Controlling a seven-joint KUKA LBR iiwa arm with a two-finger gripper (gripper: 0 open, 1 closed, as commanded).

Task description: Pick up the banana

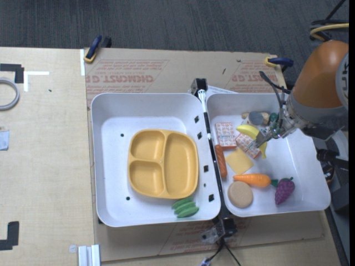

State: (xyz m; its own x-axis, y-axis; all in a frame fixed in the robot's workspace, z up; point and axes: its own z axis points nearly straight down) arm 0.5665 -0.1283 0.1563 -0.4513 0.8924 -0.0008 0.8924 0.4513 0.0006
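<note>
Nearest to my camera is a green pea pod point(185, 208), lying in the left bin point(105, 165) just below the yellow divided plate point(163, 163). The banana point(249, 131) lies in the right bin point(310, 187), in its upper middle part, touching a wafer-like pink block point(247, 143). The gripper point(265, 138) stands just right of the banana; if its fingers are spread or closed, I cannot tell. Lower I see a cheese slice point(239, 161), a hot dog point(221, 160), a carrot point(252, 179), a round cookie point(241, 194) and purple grapes point(284, 190).
</note>
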